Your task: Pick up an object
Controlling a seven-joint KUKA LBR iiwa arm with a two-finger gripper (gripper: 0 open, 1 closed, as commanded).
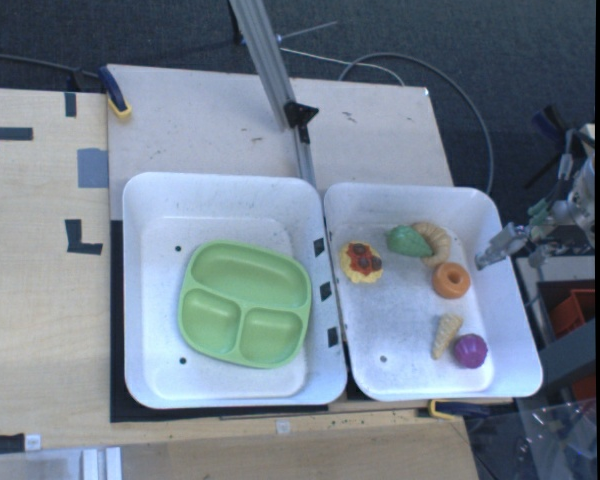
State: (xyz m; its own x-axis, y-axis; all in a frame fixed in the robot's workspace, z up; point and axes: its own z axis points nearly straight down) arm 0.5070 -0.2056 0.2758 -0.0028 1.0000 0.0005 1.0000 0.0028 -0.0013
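gripper (500, 240) at right bin's (500, 368) right rim, holding nothing seen (finger gap: cannot tell) | right bin: orange ring donut (451, 281), purple ball (470, 350), yellow pizza slice (362, 262) | left bin (150, 368): green divided plastic plate (245, 304)

Two shallow bins side by side on a bench, seen from above.

The left bin (145, 268) holds a divided plate (245, 304) near its middle. The right bin (500, 298) holds six toys: a pizza slice (362, 262) by its left wall, a leafy piece (409, 241) touching a croissant (435, 238) near the back, a doughnut (451, 281) just in front, then a cone (444, 334) beside a round fruit (470, 350) towards the front right corner.
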